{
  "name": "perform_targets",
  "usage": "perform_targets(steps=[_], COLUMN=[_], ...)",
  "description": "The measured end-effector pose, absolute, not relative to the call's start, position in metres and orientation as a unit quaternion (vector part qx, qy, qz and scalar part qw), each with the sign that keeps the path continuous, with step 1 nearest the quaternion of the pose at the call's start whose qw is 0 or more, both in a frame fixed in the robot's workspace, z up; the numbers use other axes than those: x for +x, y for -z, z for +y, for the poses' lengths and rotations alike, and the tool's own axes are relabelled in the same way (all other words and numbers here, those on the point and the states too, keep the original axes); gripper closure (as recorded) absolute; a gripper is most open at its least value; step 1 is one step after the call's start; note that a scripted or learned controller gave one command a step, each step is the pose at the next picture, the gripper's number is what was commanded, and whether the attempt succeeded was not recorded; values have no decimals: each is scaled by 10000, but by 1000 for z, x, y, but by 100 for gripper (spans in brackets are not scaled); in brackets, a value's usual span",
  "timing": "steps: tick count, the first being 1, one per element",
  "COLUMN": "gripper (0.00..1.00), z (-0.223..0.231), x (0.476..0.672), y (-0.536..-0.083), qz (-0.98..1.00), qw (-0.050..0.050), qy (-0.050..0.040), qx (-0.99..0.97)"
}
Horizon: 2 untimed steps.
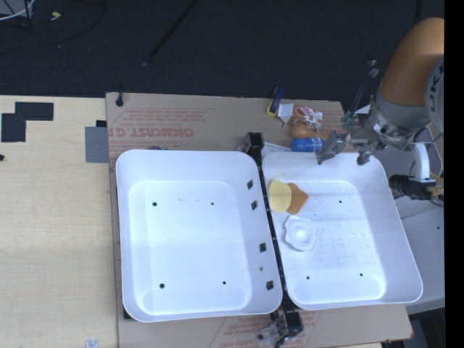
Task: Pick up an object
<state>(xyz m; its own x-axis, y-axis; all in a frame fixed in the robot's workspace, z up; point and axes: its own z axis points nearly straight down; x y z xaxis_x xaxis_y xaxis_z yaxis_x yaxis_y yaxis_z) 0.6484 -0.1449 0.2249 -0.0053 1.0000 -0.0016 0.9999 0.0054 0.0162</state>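
Now | gripper [345,149] jaws spread, holding nothing | yellow object [280,196] well apart, lower-left in right bin [395,216]

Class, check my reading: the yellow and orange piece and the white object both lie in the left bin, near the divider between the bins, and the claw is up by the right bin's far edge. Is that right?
Not quite. The camera view shows the yellow and orange piece and the white object lying in the right bin, not the left bin. The rest stands: both sit near the divider, and the claw is up by the right bin's far edge.
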Motion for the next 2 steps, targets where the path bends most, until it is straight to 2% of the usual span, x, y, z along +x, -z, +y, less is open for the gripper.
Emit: perform_targets(steps=[1, 2], gripper=[0, 0], z=[-96, -50], x=[642, 647], y=[-135, -294], qz=[7082, 7090], qw=[-44, 53], qy=[18, -60], qx=[7060, 7052])
